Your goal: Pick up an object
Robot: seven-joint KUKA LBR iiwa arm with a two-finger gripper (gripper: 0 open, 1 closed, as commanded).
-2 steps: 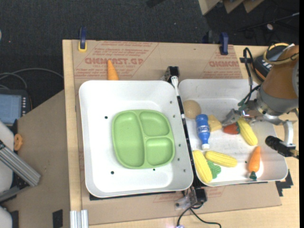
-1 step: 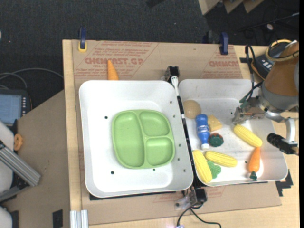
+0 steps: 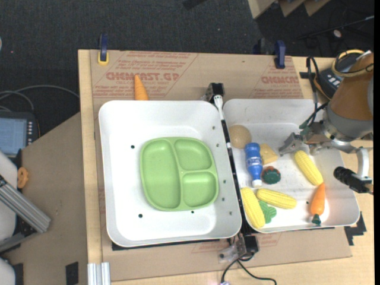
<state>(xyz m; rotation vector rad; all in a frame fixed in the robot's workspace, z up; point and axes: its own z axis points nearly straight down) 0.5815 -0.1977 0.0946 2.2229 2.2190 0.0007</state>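
Dark carpet surrounds a cardboard-topped bench (image 3: 178,67) bearing two white bins. Left bin (image 3: 119,159): green divided plate (image 3: 178,172) at centre. Right bin (image 3: 285,107): blue bottle (image 3: 253,164), corn cobs (image 3: 309,167), carrot (image 3: 318,200) toward its near right corner. Gripper (image 3: 297,142) low over right bin's middle, fingers spread, nothing between them.

Even, bright overhead light, white bins (image 3: 113,159) near overexposed with soft glare at lower right of frame, faint short shadows, dim dark floor along top, slightly soft focus
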